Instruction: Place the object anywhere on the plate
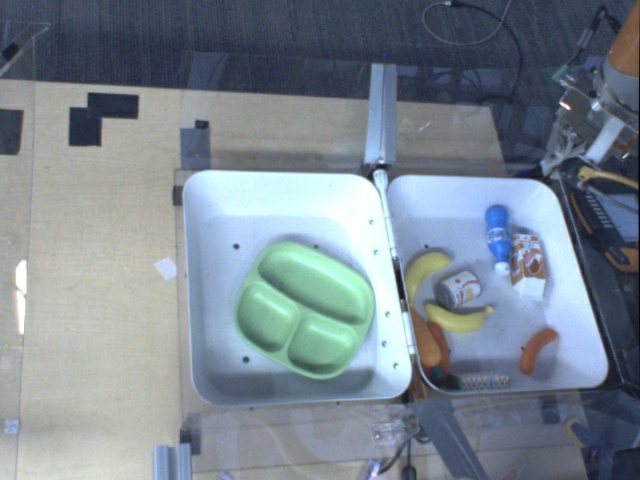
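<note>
Fingers (572, 146) hanging beyond the right white bin's (570, 268) far corner, can't tell if clenched. Green three-section plastic plate (305, 310) sitting roomy in the left white bin (215, 268); yellow bananas (440, 288) crowding right.

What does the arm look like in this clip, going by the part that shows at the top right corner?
A small part of the arm shows at the top right: an orange band at the frame edge, with pale grey and white metal parts below it. Thin cables, some greenish, run beside those parts. The gripper end looks like light metal pieces above the right bin's far corner, too small and blurred to make out finer markings.
</note>
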`<state>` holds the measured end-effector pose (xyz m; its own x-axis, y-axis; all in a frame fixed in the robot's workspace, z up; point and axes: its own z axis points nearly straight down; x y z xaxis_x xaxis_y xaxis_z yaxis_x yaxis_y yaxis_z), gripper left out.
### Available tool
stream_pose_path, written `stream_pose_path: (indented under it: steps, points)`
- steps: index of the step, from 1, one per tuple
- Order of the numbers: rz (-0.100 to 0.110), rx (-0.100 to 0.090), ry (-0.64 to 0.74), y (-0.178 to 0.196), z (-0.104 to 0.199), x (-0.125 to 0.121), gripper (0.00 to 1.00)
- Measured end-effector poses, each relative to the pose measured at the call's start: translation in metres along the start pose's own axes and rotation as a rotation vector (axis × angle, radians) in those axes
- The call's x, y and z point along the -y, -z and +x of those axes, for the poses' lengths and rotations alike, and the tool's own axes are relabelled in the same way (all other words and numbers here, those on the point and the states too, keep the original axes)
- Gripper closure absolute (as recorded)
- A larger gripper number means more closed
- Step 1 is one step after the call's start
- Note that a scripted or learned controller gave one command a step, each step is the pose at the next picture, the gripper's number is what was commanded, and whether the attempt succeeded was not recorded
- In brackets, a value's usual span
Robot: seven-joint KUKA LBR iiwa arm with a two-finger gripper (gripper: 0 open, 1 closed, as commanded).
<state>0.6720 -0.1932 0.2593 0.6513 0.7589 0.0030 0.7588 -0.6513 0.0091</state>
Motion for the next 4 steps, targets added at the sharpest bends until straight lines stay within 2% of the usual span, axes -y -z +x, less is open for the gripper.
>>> stream_pose_path:
  steps: [1, 2, 3, 4]
  points:
    - [0.009, 0.000, 0.152, -0.073, 0.049, 0.092, 1.00]
    - [0.016, 0.003, 0.311, -0.076, 0.041, 0.176, 1.00]
    - [0.010, 0.001, 0.674, -0.069, 0.070, 0.221, 1.00]
    - [0.008, -0.002, 0.661, -0.070, 0.085, 0.315, 1.00]
